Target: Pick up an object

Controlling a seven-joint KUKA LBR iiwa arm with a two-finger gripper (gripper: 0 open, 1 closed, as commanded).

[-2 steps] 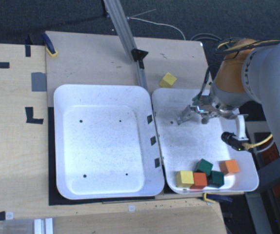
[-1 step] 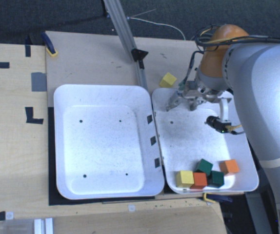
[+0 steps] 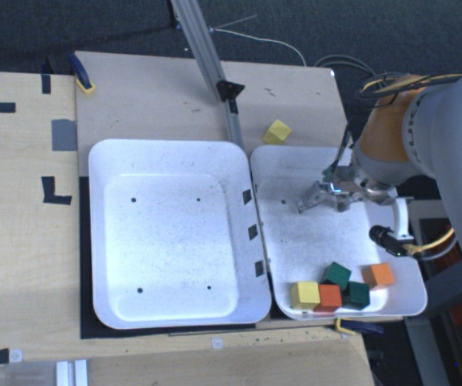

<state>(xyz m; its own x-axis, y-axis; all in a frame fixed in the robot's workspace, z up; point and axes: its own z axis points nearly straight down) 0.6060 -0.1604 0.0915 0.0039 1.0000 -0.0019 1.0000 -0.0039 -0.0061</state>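
- The blocks (image 3: 336, 286) sit bunched in the near corner of the right bin (image 3: 295, 240): a yellow block (image 3: 304, 294) on the view's left end, a red block (image 3: 329, 297) touching it, two green blocks (image 3: 346, 284) behind and beside the red, and an orange block (image 3: 381, 275) a little apart, by the bin's right rim.
- The gripper (image 3: 311, 202) hangs over the bare far-middle of that bin, so the whole cluster lies toward the near rim from it, well apart, with nothing between.
- Whether its fingers are parted or closed I cannot tell; they read as a dark blur. No block is at them.
- The bunch runs along the near wall, so the yellow end looks the freest to approach.
- A stray yellow cube (image 3: 277, 132) lies on the bench beyond the bin's far rim.
- The left bin (image 3: 167, 155) stands alongside.
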